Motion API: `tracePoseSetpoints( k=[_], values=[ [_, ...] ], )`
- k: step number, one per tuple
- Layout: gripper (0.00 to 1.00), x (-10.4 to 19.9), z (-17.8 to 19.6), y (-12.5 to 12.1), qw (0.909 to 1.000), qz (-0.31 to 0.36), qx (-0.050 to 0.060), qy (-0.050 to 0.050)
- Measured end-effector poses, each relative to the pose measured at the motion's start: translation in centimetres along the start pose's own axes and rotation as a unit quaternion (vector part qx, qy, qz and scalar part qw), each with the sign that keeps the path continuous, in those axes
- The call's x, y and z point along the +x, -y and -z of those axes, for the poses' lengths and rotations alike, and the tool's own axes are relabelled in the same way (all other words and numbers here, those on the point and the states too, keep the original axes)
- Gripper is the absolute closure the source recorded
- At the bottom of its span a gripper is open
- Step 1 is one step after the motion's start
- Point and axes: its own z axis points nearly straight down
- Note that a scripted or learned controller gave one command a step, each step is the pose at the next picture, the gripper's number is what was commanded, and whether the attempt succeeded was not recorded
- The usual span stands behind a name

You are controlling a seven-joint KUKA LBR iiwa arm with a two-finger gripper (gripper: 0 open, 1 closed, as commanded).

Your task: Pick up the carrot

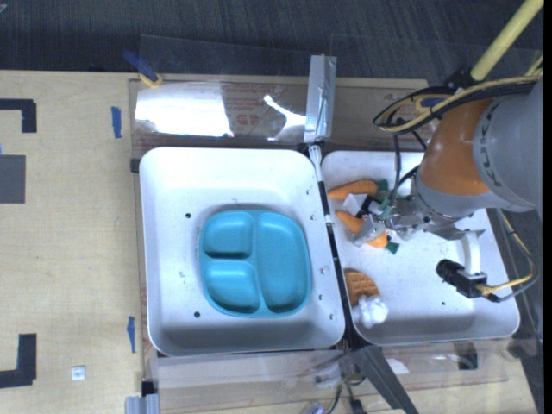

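So the gripper (377, 228) is down in the right bin (483, 313), right on top of the carrot (355, 222) at about 10 o'clock in there. Honestly can't tell if it's clenched. Blue divided tray (255, 260) fills the left bin (172, 188).

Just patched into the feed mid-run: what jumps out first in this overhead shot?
The bright blue divided plate in the middle of the left bin grabs the eye first. Next comes the grey arm with its orange band, reaching in from the right, with the gripper down among orange pieces near the right bin's left wall, the carrot just beyond it. A brown and white item lies nearer the front of that bin.
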Motion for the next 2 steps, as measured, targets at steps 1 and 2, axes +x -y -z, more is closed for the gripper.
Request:
tracePoseSetpoints(
  k=[1, 2],
  values=[
    [1.00, 0.0, 1.1, -0.1, 1.0000, 0.000, -0.002, 0.000],
    [1.00, 5.6, 9.8, 5.5, 0.9924, -0.123, 0.004, -0.001]
  ],
)
